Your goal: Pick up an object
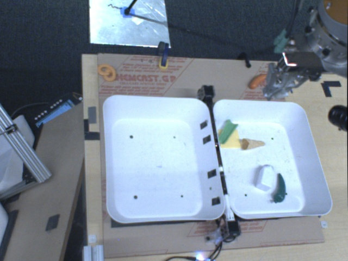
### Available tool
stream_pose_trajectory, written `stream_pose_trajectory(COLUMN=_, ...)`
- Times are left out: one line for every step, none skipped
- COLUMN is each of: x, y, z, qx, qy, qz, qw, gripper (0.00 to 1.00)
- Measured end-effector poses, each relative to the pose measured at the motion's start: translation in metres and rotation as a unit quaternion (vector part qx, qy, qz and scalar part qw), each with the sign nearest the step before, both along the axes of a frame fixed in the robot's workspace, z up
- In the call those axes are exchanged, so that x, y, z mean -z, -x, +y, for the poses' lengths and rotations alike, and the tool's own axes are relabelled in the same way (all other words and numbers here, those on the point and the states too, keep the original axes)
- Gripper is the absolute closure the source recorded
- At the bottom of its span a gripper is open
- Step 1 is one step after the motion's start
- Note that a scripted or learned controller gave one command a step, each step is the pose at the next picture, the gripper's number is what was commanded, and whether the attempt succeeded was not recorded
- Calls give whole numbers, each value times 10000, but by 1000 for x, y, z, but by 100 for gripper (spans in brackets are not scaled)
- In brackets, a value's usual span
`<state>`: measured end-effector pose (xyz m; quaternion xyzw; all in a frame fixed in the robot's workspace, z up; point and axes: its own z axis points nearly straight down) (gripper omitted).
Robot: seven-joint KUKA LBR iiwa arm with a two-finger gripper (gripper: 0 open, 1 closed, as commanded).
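Observation:
The right bin (304,145) holds several small objects. A green and yellow piece (229,134) lies near its left wall, with a tan cone-shaped item (252,143) just to its right. Lower down sit a white block (264,178) and a dark green curved object (279,188). My gripper (277,86) hangs above the back edge of the right bin, well away from all of them, and nothing shows between its fingers.
The left bin (157,156) lies beside the right one, joined by a black clip strip (213,145). An orange object (258,81) lies on the cardboard behind the right bin, close to the gripper. A pretzel-shaped ring (107,72) and a yellow clamp (163,56) sit at the back.

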<state>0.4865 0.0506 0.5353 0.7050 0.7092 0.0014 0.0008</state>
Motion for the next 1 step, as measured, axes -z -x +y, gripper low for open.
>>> stream_pose_trajectory(x=0, y=0, z=28, qx=-1, qy=-3, qz=2, qw=10000, gripper=100)
